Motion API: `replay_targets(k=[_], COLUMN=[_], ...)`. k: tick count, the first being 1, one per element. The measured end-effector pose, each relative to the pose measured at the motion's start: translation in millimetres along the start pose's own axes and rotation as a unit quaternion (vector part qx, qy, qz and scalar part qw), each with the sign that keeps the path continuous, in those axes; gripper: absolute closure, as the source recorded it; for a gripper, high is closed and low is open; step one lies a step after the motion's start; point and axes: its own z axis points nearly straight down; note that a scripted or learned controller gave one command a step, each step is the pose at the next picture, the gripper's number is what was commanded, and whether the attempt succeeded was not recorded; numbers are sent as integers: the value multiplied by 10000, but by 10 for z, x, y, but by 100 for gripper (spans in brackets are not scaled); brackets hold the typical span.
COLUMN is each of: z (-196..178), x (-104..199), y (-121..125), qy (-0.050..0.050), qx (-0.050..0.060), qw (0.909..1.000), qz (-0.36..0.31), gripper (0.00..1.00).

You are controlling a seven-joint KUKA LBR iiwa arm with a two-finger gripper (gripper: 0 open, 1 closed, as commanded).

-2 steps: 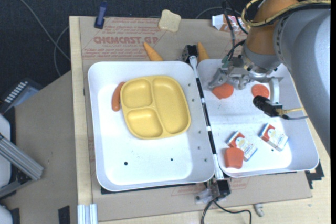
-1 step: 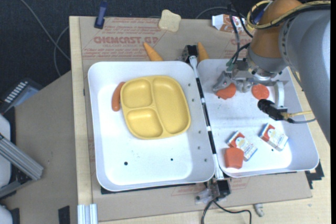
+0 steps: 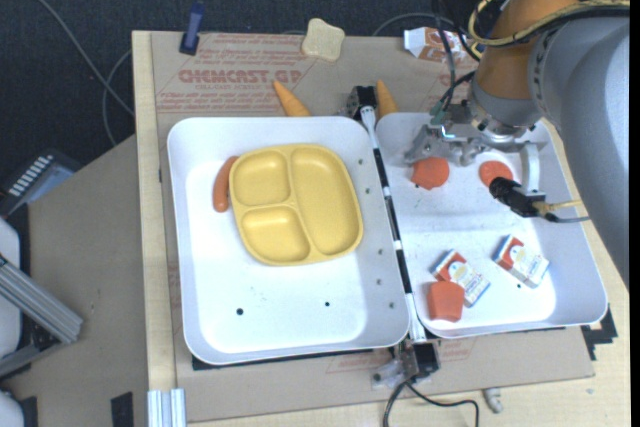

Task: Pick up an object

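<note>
The grey gripper (image 3: 462, 143), whose opening I cannot tell, hovers just above a round red-orange tomato-like object (image 3: 431, 173) lying slightly to its left.

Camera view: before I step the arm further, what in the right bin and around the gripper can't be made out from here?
- Gripper: the wrist above covers it, so finger state is unreadable.
- Red round item: whether the gripper touches it can't be told.
- Second red item: partly hidden behind a black part of the arm.
- Two small cartons: print too small to read.
- Sausage: the yellow divided plate covers its right side.
</note>
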Motion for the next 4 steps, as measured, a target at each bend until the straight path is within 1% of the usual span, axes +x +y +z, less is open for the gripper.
replay_targets(k=[2, 3, 4], z=[-1, 0, 3], x=[34, -95, 94], y=[-54, 49, -262], qy=[3, -1, 10], qx=[19, 0, 21], qw=[10000, 10000, 10000], qz=[8, 6, 7], gripper=[0, 0, 0])
